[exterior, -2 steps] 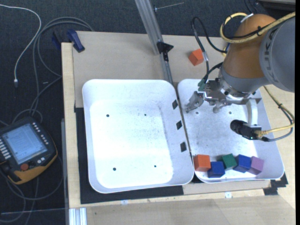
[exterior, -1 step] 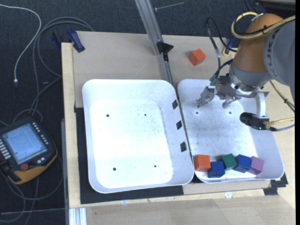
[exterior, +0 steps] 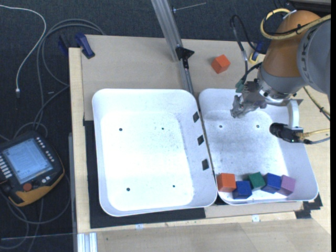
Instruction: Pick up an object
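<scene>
Camera view, claw (exterior: 240,111) over right bin (exterior: 310,168), fingers indistinct; blocks (exterior: 256,183) clustered

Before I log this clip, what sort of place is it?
Most likely a robotics lab bench: two white bins, small coloured blocks heaped in the right one, a handheld control pendant on the floor, loose cables.

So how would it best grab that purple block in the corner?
Probably from straight above, pinching the purple block across its near and far faces. The blue block crowds its left face and the bin wall curves up close on its right, so those sides leave little room for the pincer.
</scene>
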Available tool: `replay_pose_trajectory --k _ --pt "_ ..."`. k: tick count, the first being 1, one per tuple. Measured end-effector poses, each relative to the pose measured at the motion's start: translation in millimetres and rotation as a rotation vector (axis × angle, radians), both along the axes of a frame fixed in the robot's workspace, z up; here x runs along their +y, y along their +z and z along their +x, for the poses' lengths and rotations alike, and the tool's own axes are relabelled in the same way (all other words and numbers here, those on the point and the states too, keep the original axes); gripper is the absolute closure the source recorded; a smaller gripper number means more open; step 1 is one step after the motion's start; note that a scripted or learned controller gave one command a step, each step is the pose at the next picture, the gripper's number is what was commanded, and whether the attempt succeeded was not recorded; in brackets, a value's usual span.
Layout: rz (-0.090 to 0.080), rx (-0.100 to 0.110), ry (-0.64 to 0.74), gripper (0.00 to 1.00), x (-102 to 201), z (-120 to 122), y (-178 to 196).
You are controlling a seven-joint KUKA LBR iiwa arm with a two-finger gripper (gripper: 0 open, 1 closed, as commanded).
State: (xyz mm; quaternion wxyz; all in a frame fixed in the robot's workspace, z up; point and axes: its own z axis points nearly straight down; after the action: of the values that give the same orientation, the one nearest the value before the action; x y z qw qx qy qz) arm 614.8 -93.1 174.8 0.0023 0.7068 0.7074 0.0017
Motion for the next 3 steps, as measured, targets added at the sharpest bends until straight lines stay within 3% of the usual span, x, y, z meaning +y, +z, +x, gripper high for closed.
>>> replay_pose_trajectory --k 1,2,3 --pt "0.004 0.008 -0.002 1.0 7.9 -45.9 30.7" --pt "0.003 0.004 0.006 1.0 64.3 -27.3 24.6" --pt "0.004 0.005 0.007 1.0 120.6 -27.2 24.8"
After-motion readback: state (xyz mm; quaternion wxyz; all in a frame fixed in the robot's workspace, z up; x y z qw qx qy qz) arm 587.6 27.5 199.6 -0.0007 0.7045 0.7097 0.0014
